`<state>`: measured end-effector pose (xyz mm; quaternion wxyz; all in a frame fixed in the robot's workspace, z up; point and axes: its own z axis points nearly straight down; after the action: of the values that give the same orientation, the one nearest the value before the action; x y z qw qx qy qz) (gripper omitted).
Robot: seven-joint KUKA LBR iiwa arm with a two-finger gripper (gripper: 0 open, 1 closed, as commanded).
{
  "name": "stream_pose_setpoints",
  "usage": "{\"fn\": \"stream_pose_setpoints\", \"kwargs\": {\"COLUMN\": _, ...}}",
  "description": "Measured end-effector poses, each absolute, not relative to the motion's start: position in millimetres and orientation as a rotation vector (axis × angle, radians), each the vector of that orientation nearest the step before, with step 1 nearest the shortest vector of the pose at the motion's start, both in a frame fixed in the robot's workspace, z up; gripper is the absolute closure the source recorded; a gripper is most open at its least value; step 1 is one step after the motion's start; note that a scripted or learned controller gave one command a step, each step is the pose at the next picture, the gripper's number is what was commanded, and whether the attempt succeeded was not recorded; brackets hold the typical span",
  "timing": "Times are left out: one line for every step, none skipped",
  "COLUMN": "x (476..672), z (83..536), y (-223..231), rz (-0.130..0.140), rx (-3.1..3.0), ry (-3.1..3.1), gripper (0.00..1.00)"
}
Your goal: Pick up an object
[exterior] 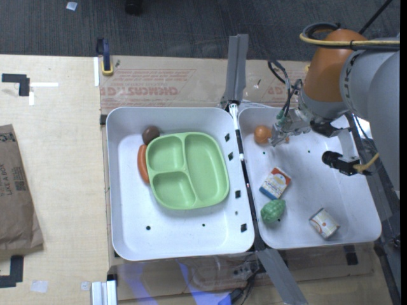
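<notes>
— Nearest, a can (324,223) lies by the right bin's (356,234) front edge; the orange (262,134) sits at its back-left corner.
— Gripper (280,135) beside it, jaws' state unreadable; it could nudge the orange away.

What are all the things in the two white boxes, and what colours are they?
Left bin: one, white, left half of the bench.
Right bin: one, white, beside it.
Divided plate: one, green, in the left bin.
Brown ball: one, at the plate's far left corner.
Orange piece: one, along the plate's left edge.
Orange ball: one, far end of the right bin.
Small carton: one, white, red and blue, right bin.
Green lump: one, below the carton.
Small can: one, white and orange, near right corner.
Gripper: one, grey, next to the orange ball.
</notes>
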<state>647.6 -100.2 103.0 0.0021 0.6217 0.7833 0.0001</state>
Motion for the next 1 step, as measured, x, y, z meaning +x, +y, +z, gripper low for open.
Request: {"fn": "stream_pose_setpoints", "kwargs": {"x": 647.6, "z": 103.0, "y": -100.2, "rz": 0.0, "rx": 1.951, "ry": 2.457, "gripper": 0.0}}
